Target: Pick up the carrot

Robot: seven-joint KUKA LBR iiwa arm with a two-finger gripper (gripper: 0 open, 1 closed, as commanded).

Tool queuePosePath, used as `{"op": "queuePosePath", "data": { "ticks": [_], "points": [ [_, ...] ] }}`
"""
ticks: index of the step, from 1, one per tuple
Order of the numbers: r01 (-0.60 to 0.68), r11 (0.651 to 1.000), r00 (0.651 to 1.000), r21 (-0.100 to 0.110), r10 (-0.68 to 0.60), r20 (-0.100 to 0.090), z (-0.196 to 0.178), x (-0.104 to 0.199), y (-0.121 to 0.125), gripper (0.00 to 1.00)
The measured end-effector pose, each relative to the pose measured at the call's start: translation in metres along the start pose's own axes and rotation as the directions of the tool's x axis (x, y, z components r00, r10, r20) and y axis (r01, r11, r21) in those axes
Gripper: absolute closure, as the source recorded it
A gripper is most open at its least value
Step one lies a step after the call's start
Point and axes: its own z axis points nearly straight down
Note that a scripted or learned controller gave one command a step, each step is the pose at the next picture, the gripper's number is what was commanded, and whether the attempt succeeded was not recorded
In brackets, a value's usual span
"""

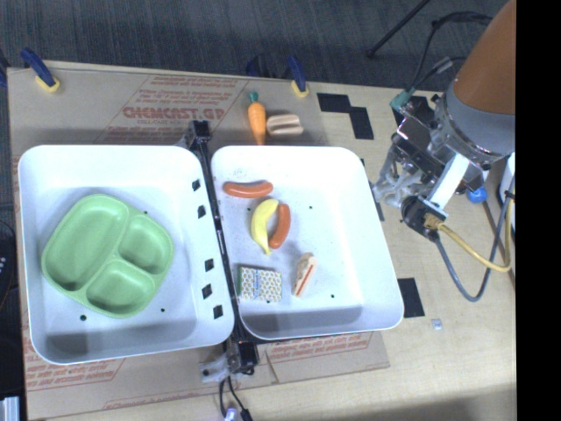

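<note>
Cardboard covers the bench under two white bins. One small orange plastic carrot (255,119) lies outside them, just beyond the right bin's far rim (289,149), beside a bun-like toy (284,126). At right, the gripper (412,187) hangs well away, its grip unreadable. A reach could snag that rim or grab the bun-like toy.

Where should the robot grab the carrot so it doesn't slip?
Probably around the middle of the carrot, on its orange body. It lies flat on the cardboard behind the right bin, green top pointing away, tip toward the bin. Coming straight down from above, the tool could close across its narrow width. A hot dog bun sits close on its right, so that side is tight.
</note>
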Motion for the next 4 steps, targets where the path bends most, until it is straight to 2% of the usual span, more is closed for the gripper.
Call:
{"op": "queuePosePath", "data": {
  "ticks": [1,2,3,4],
  "points": [
    [0.054,0.999,0.999,0.003,-0.054,0.002,0.083,0.027,-0.061,1.0],
    [0.657,0.754,0.754,-0.001,-0.657,0.002,0.07,-0.013,-0.022,1.0],
    [0.108,0.994,0.994,0.004,-0.108,0.001,0.159,-0.027,-0.009,1.0],
    [0.198,0.98,0.98,-0.002,-0.198,0.001,-0.049,-0.057,0.02,1.0]
  ]
}}
